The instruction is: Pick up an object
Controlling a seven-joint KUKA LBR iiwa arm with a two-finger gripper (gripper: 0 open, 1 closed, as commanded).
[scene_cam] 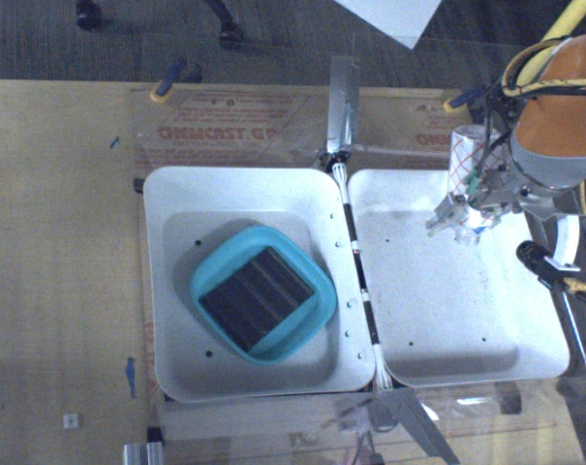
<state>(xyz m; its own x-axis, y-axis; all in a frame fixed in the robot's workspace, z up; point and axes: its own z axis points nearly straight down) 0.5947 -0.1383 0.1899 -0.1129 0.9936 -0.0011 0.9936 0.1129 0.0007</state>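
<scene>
Pincer [459, 219]: sat at upper right of frame, above the right bin's [447, 352] far corner; whether released or clenched could not be told. Arm [554, 114]: reached in from the right, orange band uppermost, wrist angled down and leftward. Object: teal tray [317, 303] with a dark ribbed insert [256, 298], lying tilted in the left bin [167, 260], centre-left of frame, well apart from the pincer. Handling, judged: light, stiff, smooth plastic, likely slippery; the raised rim offered the best hold.

Blue tray [312, 289], black ridged insert [256, 298]; white bins [167, 260]
</scene>
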